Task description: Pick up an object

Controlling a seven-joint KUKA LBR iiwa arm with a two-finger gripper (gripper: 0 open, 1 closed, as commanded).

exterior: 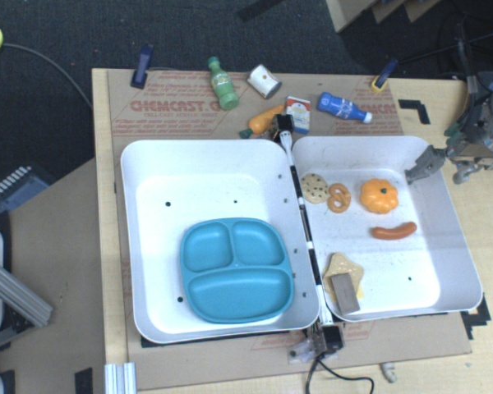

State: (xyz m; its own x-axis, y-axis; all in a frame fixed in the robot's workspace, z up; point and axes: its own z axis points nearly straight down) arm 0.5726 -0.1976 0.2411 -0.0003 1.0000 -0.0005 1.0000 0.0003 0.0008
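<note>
You're looking down on a plywood bench (189, 105) with faded red lettering, sitting over dark carpet (107, 15). A yellow-tipped cable (33, 52) is snaking across the carpet at the upper left.

Two white bins are sitting side by side. The left bin (148, 187) is holding a blue divided plate (237, 269), lying flat in the near half. The right bin (444, 261) is carrying the pickable stuff: a cookie (315, 188), a pretzel (338, 197) just beside it, an orange pumpkin (379, 196), a sausage (393, 231) lying nearer to you than the pumpkin, and a sandwich piece (343, 279) sitting in the near-left corner.

Behind the bins, loose on the board, you've got a green bottle (223, 84), a small can (264, 80), a carton (297, 113), a carrot (263, 121) and a blue bottle (343, 107) lying on its side.

The gripper (464, 150) is hanging at the right bin's far-right rim, well apart from the pumpkin. Honestly can't tell whether it's spread or pinched from here, and nothing is visibly sitting in it.
</note>
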